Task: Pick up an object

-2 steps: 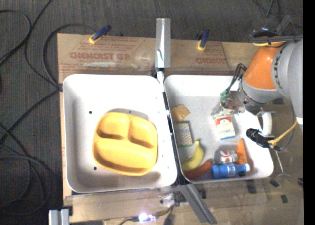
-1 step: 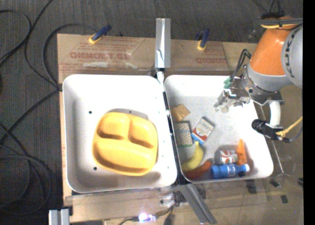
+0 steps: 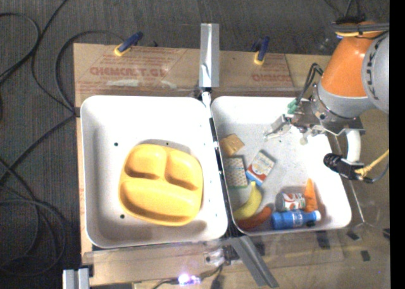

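My gripper [image 3: 277,128] hangs over the upper middle of the right bin [image 3: 253,107], fingers pointing left and open with nothing between them. Below it lie a small white, red and blue carton [image 3: 261,166], a tan block [image 3: 231,144] and a grey meshed item [image 3: 236,171]. Along the bin's front sit a yellow banana [image 3: 251,202], a red item [image 3: 254,219], a blue bottle [image 3: 293,219], a red and white can [image 3: 291,201] and an orange carrot [image 3: 310,194]. The gripper touches none of them.
The left bin [image 3: 101,123] holds a yellow divided plate [image 3: 163,183]. A metal post [image 3: 209,54] stands behind the wall between the bins. Blue and yellow clamps [image 3: 128,43] grip the cardboard at the back.
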`<state>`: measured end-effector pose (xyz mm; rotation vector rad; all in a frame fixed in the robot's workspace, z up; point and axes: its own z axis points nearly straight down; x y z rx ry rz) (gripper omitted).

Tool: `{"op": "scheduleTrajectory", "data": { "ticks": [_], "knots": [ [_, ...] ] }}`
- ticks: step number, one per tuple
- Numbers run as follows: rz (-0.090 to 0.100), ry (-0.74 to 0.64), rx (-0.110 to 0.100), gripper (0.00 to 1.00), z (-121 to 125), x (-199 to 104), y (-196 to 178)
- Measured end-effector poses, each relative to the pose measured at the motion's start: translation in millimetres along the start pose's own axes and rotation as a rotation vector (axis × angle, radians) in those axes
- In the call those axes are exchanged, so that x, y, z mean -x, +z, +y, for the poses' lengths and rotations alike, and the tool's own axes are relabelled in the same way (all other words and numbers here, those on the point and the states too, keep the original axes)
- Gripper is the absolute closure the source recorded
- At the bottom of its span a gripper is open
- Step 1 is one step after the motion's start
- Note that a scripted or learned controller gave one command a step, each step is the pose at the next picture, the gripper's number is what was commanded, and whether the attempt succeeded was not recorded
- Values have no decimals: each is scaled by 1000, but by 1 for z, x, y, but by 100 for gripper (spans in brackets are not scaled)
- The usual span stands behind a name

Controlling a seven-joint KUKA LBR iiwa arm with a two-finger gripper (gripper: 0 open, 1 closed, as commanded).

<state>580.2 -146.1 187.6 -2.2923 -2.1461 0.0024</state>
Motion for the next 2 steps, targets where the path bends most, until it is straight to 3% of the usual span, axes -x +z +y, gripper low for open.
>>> {"op": "scheduleTrajectory", "data": {
  "ticks": [1,2],
  "knots": [
    [1,53,-3,0,-58,20,71],
    [7,64,10,0,-88,50,99]
  ]
}}
